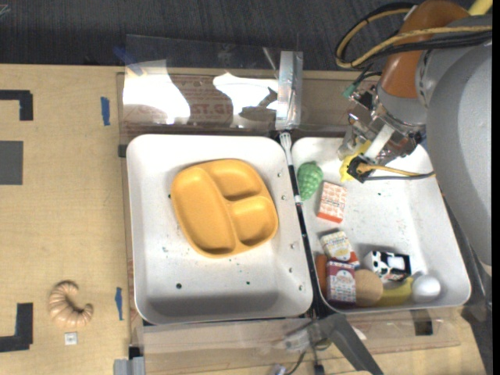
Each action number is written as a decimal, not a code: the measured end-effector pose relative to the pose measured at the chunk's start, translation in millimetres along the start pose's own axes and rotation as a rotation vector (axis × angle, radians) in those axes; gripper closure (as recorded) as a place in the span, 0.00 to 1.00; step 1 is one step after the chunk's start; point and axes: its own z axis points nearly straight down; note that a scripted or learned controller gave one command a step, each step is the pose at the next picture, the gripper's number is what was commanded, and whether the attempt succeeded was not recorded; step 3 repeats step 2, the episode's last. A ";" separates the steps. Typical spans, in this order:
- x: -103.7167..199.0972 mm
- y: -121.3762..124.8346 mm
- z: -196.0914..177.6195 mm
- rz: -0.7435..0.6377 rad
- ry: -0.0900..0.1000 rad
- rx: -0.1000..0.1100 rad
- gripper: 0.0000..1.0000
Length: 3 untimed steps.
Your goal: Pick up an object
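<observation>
Claw (366,143) above right bin (406,209) far corner, near green object (309,176); whether wide or narrow, cannot tell.

**One fixed camera, high over my surface**

A single camera watches me. It is mounted above the surface (55,170) and looks down at a slant. It sits far enough back to take in both white bins at once: the nearer bin (406,209), below my hand (366,148), and the farther bin (144,209) beside it. A stretch of bare surface lies beyond that. My arm (461,131) reaches in from the frame's right edge, which puts my hand in the upper right of the field. The bins' back rims lie toward the top.
</observation>
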 end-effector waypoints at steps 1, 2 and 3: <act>25.8 -14.2 2.9 0.315 -0.005 0.003 1.00; -13.7 -52.1 -108.0 0.230 0.004 -0.003 1.00; -13.7 -52.1 -108.0 0.230 0.004 -0.003 1.00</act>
